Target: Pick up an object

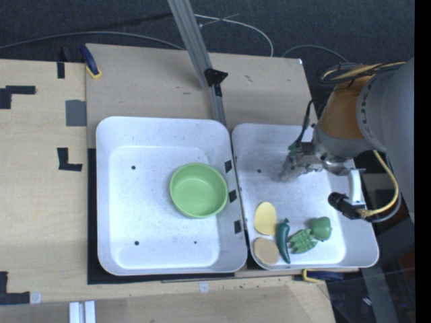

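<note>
Tool (294,169) positioned low over right shallow white plastic bin (357,251); finger state could not be determined.
Dark green plastic pepper (282,238), pale yellow oval piece (265,217) and green knobbly toy (311,235) lay clustered near the bin's front edge, apart from the tool. Round green plastic bowl (198,190) sat in left white bin (118,180).

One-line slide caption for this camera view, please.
Gripper hovers in the right bin above toy food; green bowl sits in the left bin.

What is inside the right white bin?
In the right bin: gripper, yellow piece, tan piece, dark green pepper, green toys. Whatever lies beneath them is covered.
</note>
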`<state>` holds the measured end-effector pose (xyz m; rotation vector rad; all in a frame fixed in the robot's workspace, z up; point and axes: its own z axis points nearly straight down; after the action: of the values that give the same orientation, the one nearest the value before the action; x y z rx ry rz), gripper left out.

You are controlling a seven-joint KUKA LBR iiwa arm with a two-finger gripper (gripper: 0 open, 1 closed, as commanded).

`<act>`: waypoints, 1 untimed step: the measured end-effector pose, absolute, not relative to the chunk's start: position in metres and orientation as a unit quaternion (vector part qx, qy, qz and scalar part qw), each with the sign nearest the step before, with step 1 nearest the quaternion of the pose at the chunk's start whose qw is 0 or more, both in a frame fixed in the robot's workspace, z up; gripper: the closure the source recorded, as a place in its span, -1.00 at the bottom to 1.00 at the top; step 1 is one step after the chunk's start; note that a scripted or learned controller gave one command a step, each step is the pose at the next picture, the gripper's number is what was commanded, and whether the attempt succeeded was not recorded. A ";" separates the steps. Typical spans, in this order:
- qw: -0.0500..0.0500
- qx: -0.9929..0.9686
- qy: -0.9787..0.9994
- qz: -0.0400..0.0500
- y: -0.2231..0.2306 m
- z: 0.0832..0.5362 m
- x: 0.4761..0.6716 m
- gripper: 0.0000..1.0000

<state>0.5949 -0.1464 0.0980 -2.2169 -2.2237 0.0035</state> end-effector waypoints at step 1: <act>-0.001 -0.707 -0.707 -0.001 -0.148 0.142 0.591 1.00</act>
<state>0.5908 -0.1484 0.1416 -2.2221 -2.2237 -0.0018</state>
